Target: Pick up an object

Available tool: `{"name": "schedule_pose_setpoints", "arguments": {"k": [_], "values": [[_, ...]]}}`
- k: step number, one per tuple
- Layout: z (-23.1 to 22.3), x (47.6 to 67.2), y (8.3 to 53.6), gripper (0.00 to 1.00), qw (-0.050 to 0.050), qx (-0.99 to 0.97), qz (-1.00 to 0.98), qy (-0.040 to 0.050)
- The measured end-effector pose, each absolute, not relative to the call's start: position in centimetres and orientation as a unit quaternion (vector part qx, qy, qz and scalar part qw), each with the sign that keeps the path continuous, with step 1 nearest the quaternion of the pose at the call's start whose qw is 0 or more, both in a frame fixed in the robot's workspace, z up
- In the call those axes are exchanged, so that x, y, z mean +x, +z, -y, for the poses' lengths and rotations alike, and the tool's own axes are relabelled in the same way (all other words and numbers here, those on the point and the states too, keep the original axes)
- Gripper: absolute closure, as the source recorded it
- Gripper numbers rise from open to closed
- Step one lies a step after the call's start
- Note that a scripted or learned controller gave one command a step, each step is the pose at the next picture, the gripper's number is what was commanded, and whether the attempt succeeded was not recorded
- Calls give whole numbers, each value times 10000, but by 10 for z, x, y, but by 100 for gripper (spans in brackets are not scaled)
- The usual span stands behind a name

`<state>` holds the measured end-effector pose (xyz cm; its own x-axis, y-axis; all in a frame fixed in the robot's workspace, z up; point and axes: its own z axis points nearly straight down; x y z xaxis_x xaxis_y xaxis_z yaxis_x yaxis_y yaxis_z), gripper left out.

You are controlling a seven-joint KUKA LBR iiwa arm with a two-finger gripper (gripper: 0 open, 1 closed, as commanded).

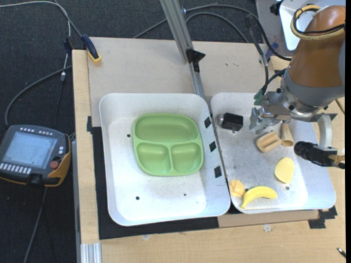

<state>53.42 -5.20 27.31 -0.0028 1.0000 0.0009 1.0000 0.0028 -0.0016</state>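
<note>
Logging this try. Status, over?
Tool over shallow white bin. Tan wooden block lying just under it. Small black block close by; yellow toy banana well apart.

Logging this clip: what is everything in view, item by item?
left bin: one, white, on bench
right bin: one, white, beside it
divided plate: one, green, left bin
block: one, black, right bin's far-left corner
wooden pieces: two, tan, right bin's middle
rounded piece: one, yellow, right bin
banana: one, yellow, right bin's near edge
small lump: one, orange-yellow, left of banana
pendant: one, grey, left of bench
clamp: one, blue-yellow, bench's far-left corner
pole: one, silver, rising from bench
arm: one, grey and orange, from right
gripper: one, metal, over right bin
</note>
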Motion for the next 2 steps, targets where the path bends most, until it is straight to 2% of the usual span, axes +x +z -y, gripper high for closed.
{"name": "schedule_pose_setpoints", "arguments": {"k": [2], "values": [[-44, 576, 261, 100, -3, -7053, 7089, -9]]}}
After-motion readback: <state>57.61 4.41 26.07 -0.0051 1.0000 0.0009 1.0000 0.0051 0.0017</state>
